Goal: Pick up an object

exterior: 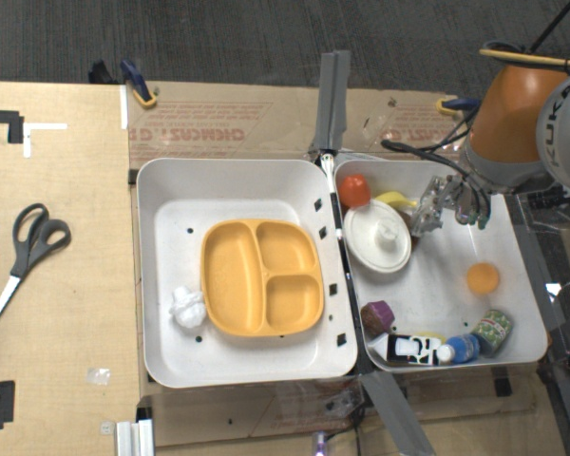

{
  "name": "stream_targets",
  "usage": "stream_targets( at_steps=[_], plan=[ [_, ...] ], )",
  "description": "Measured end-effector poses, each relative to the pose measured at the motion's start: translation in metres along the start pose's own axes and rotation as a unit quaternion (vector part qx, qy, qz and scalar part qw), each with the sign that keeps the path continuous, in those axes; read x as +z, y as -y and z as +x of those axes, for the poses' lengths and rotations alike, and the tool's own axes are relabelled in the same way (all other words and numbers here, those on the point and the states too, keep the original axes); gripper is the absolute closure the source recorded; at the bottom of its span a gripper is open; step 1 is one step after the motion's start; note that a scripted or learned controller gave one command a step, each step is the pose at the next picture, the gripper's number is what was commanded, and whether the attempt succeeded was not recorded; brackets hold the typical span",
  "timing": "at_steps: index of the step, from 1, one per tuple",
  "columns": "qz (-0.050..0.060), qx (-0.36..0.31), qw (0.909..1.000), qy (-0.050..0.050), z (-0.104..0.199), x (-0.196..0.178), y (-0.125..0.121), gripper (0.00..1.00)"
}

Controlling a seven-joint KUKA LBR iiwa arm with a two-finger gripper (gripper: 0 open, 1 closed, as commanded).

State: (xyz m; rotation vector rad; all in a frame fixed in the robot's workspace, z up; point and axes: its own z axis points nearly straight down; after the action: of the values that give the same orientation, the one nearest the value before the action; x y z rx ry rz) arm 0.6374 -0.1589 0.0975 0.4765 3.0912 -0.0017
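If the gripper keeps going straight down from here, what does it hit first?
Probably the right edge of the white lid, or the bare floor of the right bin just beside it. The gripper hangs above that edge, next to the yellow piece. Depth is unclear from this slanted view.

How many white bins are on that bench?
2. The left bin holds a yellow divided plate and a crumpled white wad. The right bin holds the small clutter, under the arm's gripper.
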Motion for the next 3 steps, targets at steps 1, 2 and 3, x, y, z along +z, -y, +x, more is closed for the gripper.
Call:
stream_targets(
  at_steps=[1, 2, 3],
  plan=[
    [0.002, 0.001, 1.0000, 0.000, 0.000, 0.001, 0.003, 0.00],
    [0.013, 0.080, 0.9967, 0.004, 0.005, 0.001, -0.002, 0.00],
    [0.001, 0.014, 0.9999, -0.004, 0.038, 0.003, 0.065, 0.00]
  ],
)
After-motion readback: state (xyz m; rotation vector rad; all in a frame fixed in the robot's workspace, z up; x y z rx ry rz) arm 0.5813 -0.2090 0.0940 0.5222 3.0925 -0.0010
